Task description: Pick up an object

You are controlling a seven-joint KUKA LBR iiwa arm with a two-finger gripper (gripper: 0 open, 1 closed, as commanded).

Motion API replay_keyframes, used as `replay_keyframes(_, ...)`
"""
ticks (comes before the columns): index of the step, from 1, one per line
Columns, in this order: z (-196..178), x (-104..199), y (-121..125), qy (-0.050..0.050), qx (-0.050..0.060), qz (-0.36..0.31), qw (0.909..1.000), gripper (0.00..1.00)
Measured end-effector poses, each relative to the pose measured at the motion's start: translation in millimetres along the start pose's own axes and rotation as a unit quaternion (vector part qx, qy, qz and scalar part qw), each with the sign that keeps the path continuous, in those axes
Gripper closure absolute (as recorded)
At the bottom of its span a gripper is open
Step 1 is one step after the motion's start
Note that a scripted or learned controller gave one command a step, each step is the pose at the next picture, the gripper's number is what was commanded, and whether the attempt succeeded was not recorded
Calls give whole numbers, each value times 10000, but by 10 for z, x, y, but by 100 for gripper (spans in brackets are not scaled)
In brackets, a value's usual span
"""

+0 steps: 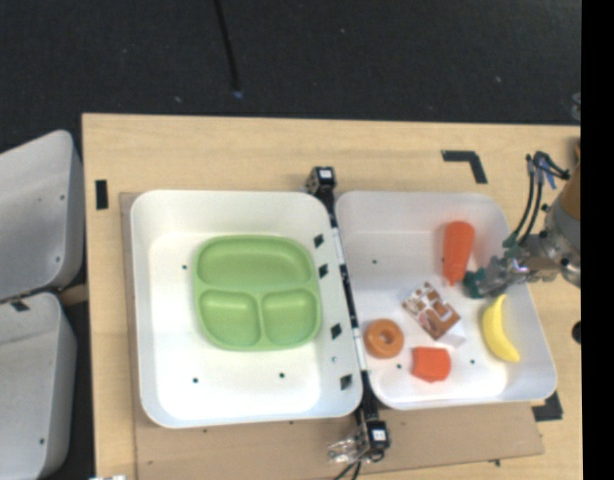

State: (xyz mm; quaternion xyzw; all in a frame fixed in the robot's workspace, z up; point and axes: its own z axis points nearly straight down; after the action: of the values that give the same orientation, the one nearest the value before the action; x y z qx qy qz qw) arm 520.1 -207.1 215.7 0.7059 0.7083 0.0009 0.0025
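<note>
The right bin (407, 208) holds several items. An orange carrot (458, 250) lies upright near its back right, with a yellow banana (500, 330) by the right wall. A brown and white patterned piece (433, 310) sits in the middle. An orange ring (384, 339) and a red block (431, 364) rest near the front. My gripper (485, 281) reaches in from the right, low over the bin between the carrot's lower end and the banana's top. Nothing can be seen held in it.
The left bin (147, 268) carries a green divided plate (257, 291) at its centre. A row of black clips (339, 278) joins the two bins. Cables (537, 183) hang at the arm's wrist on the right. Bare wooden bench surrounds the bins.
</note>
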Motion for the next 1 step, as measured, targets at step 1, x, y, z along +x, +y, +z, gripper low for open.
replay_keyframes(1,48,563,148,17,14,-22,10000,100)
